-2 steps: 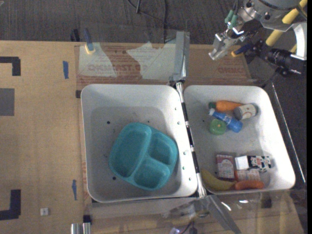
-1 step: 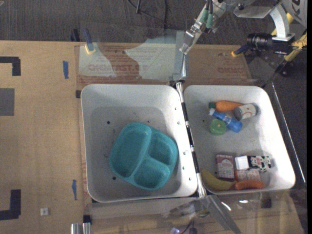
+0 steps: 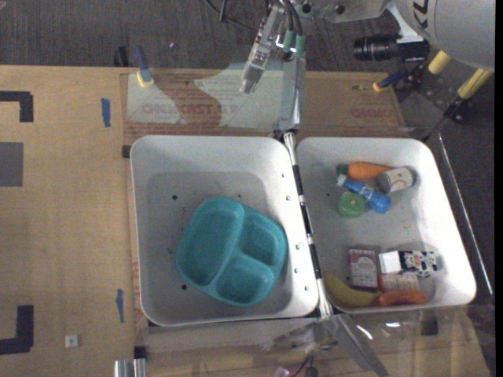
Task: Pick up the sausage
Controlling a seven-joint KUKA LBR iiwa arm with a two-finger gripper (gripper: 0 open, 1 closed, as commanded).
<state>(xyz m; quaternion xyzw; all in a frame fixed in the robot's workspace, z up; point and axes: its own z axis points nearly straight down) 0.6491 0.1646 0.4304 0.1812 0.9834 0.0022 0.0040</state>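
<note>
Sausage (image 3: pixel 402 297) low in the right bin (image 3: pixel 452 210), at the front wall, touching the banana (image 3: pixel 348 290) on one side and tucked just under the small cartons (image 3: pixel 391 265). Crowded spot: easily nudged against the wall, or banana or a carton caught instead. Further back, carrot (image 3: pixel 368 170), blue bottle (image 3: pixel 368 195), green lid (image 3: pixel 353 203) and small can (image 3: pixel 395 180) clustered. Teal tray (image 3: pixel 232 251) in the left bin (image 3: pixel 149 210). Farthest, gripper (image 3: pixel 271 42) high beyond both bins, well apart from the sausage; jaw state impossible to tell. Long descent, so ample room for misalignment
</note>
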